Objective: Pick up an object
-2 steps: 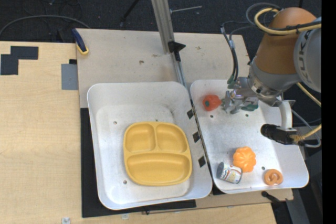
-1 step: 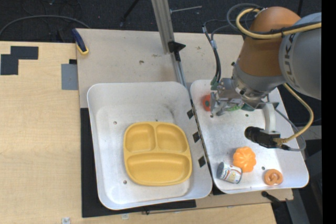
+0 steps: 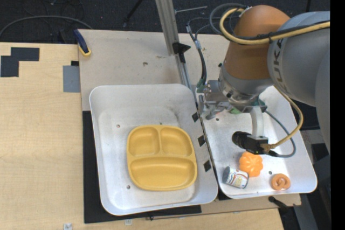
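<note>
My gripper (image 3: 209, 109) hangs low over the far left part of the right bin (image 3: 223, 137), close to the wall it shares with the left bin; the arm's big orange-banded wrist covers most of it. At the front of the right bin lie an orange rounded toy (image 3: 251, 164), a small tipped-over can (image 3: 235, 178) with a white label, and an orange ring (image 3: 280, 182). All three lie well in front of the gripper and apart from it. A bit of something green (image 3: 235, 110) peeks out under the wrist, too hidden to name.
A yellow divided plate (image 3: 161, 157) lies in the middle of the left bin (image 3: 108, 116). A metal post (image 3: 168, 16) stands upright behind the bins. The arm covers the back of the right bin.
</note>
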### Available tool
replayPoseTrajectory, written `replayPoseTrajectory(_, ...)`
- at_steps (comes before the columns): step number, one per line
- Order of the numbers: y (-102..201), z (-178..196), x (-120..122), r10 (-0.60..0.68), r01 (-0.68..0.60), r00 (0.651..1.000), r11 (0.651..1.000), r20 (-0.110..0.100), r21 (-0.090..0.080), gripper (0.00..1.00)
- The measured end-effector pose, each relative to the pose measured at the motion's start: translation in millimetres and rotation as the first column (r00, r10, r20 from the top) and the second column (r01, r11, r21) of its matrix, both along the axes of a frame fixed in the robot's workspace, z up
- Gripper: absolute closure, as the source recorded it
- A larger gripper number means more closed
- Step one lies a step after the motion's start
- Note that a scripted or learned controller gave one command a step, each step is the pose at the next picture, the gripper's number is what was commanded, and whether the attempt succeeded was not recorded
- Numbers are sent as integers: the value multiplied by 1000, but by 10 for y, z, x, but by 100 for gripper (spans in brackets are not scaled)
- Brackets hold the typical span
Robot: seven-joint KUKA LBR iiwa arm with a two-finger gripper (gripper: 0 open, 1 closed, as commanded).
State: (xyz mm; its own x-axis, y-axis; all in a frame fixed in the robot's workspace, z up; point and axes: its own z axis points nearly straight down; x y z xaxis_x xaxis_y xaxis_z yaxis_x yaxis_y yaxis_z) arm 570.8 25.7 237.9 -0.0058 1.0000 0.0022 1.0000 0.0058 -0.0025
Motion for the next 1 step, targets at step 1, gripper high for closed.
replayPoseTrajectory(1,432,-68,-54,-1,1,1000,1000,-2,-1,100)
